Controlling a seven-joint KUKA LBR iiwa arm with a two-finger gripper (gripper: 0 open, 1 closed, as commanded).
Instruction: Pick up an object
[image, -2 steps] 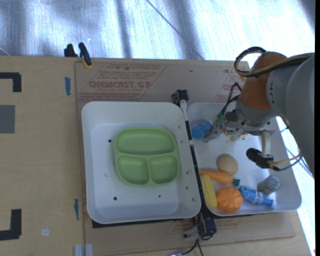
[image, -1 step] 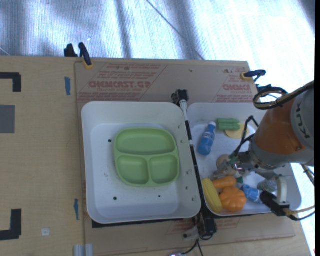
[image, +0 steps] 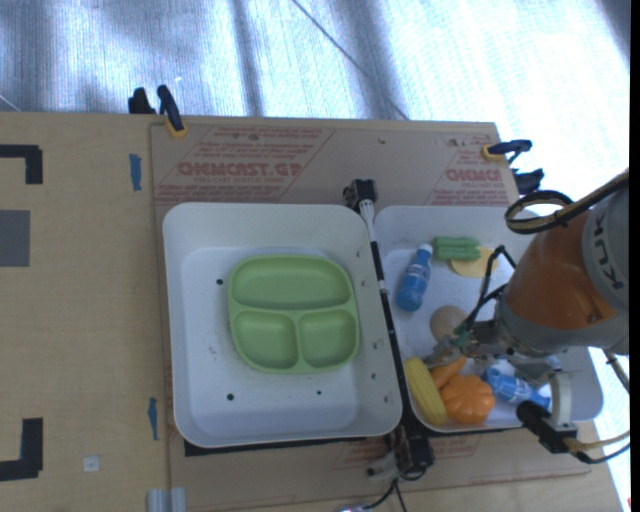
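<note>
My gripper (image: 452, 350) hangs low in the right bin (image: 392, 228), below the orange band of the arm (image: 555, 285). Its tip sits just above a small orange piece (image: 450, 368) and beside a tan round object (image: 447, 322). An orange pumpkin (image: 469, 397) and a yellow corn cob (image: 425, 390) lie close in front of it. A small blue object (image: 512, 387) lies partly under the wrist. Farther back are a blue bottle (image: 413, 279), a green block (image: 456, 247) and a yellow piece (image: 468, 265).
The left bin (image: 190, 300) holds a green divided plate (image: 293, 312). A black clip (image: 359, 192) sits at the back where the two bins meet. Cables loop off the arm at the right. Clamps hold the cardboard base at its back corners.
</note>
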